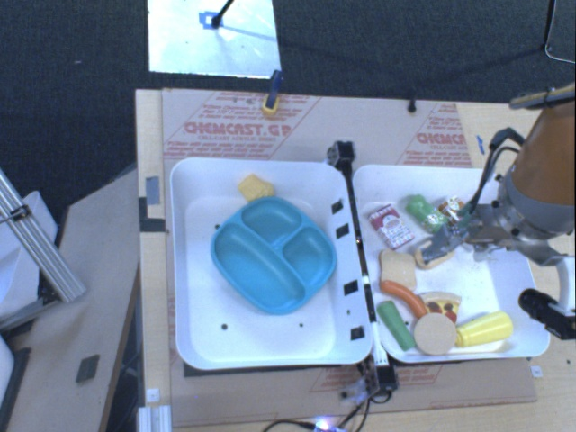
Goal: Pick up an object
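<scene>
Just beside the gripper (456, 234) lies a tan toy (432, 256).

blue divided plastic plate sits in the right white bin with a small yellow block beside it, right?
Not quite: the camera view shows the blue divided plastic plate in the left white bin, not the right one. The small yellow block does lie beside it, just past its far edge.

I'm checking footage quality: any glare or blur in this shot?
Camera view: strong glare on the shiny panel at top left; even light in both white bins, soft shadows; the small items near the gripper look slightly soft.
</scene>
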`<state>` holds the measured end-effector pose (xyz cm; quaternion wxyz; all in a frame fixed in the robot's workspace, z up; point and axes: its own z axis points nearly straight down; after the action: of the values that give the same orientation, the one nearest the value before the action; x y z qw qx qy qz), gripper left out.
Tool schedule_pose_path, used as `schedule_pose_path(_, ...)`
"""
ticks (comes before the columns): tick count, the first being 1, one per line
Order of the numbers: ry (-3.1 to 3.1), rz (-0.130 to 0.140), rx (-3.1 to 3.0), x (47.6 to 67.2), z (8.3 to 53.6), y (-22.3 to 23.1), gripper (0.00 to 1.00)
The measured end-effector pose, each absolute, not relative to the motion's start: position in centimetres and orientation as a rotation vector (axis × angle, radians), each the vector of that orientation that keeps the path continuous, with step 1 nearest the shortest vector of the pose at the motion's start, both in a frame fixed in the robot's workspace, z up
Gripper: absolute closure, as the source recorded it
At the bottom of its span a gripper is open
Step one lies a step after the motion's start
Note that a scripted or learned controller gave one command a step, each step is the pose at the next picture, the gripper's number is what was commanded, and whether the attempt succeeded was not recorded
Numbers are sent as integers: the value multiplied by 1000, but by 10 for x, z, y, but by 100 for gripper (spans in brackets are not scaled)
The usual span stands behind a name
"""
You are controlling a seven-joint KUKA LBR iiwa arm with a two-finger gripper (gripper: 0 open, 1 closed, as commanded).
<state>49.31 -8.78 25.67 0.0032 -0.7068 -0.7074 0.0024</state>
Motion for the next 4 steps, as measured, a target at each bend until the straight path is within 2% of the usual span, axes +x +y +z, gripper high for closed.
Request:
schedule_pose_path(1,-2226,-3,-2219,495,261,-88,0)
schedule_pose_path(4,-2220,1,-2218,482,98,-82,0)
